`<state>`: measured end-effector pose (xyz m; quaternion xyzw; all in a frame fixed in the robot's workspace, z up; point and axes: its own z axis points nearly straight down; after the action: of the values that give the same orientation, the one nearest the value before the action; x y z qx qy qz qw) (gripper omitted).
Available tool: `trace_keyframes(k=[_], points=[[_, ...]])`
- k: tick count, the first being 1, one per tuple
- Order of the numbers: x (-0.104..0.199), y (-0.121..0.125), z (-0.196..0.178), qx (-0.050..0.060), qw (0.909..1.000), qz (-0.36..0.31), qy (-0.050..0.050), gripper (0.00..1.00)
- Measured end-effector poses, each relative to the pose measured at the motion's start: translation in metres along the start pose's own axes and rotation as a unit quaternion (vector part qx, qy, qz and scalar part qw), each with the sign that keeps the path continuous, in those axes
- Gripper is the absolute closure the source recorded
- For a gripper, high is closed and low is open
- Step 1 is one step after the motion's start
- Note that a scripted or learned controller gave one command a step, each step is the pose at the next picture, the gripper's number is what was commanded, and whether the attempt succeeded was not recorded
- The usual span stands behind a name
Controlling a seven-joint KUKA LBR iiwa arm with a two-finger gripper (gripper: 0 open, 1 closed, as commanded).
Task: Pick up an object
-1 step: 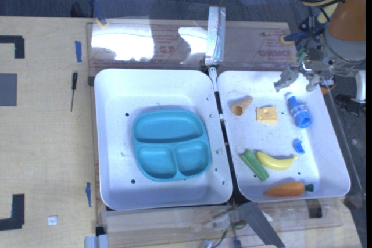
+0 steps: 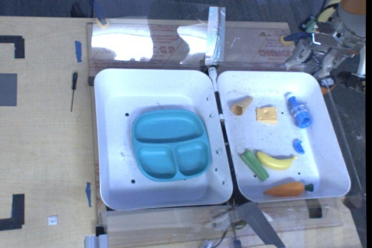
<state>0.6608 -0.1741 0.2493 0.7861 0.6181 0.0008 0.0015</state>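
end effector (image 2: 317,61) above right bin (image 2: 334,125) | 1 banana (image 2: 276,161) | 1 carrot (image 2: 285,189)

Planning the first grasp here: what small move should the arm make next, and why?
Probably bring the gripper down and inward over the blue bottle. The gripper sits above the far right corner of the right bin, holding nothing, and the bottle is the nearest item, lying apart from the cheese slice.

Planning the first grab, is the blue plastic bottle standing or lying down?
Lying down: the blue plastic bottle rests lengthwise on the right white bin's floor.
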Motion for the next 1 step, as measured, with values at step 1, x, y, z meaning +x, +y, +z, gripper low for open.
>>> trace_keyframes(k=[1], points=[[-0.0002,0.0067,0.0179,0.002,0.9955,-0.095,0.0,0.0]])
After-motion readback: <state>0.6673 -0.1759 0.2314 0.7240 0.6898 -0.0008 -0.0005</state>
